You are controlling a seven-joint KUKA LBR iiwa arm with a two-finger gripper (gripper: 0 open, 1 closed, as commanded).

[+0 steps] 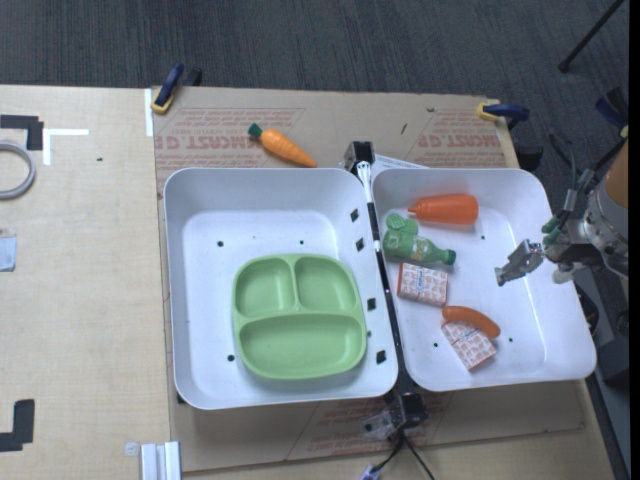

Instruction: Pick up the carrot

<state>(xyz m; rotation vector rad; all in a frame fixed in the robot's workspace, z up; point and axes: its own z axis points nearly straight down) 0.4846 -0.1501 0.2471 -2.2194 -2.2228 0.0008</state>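
Starting at the near edge of the bench (80,368), a black clamp and some cable (400,423) poke out where the two white bins meet, partly tucked under the rims and hard to read. A pale strip at the bottom edge (160,460) is cut off by the frame.

On the left, the left bin (190,298) holds a green divided plate (298,315), lying flat. In the right bin (560,338), nearest the camera, a small red-and-white packet (470,346) touches an orange sausage-like piece (470,320); behind them sit a red patterned box (422,283), a green bottle on its side (415,244), and an orange bottle-shaped item (443,208).

Over the right bin's right side, the gripper (520,263) hangs with the arm mostly cut off at the frame's edge. Its metal fingers are small and blurred; they look slightly apart with nothing between them, though I cannot tell for sure.

Farther back, the carrot (282,145) lies outside both bins on the brown cardboard sheet (330,128), just beyond the left bin's far rim, green top pointing left, well apart from the gripper. Blue clamps (167,86) pin the cardboard's far corners. At the far left, black tape marks and a grey ring (15,168) are cropped. Beyond the bench lies dark grey carpet (320,18).
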